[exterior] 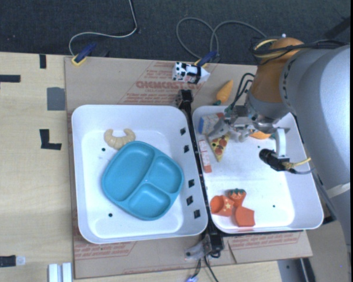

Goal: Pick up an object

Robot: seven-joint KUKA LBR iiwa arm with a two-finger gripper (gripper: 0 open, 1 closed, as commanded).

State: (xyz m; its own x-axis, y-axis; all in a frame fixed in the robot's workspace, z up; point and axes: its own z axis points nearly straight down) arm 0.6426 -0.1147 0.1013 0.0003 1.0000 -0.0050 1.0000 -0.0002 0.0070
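We see faint red lettering on the cardboard (159, 82), unreadable. The claw (230, 126) hangs over the right bin (306, 210), beside a pizza-slice toy (218, 147); its opening we cannot tell.

The grey KUKA arm (326, 107) enters from the right and fills the upper right of the camera view, its broad link foreshortened toward the lens. The orange band (269, 69) sits above the wrist, which points down over the right bin's far end. The 2-finger gripper (226, 131) hangs low there, angled toward the left, with cables looping beside the wrist.
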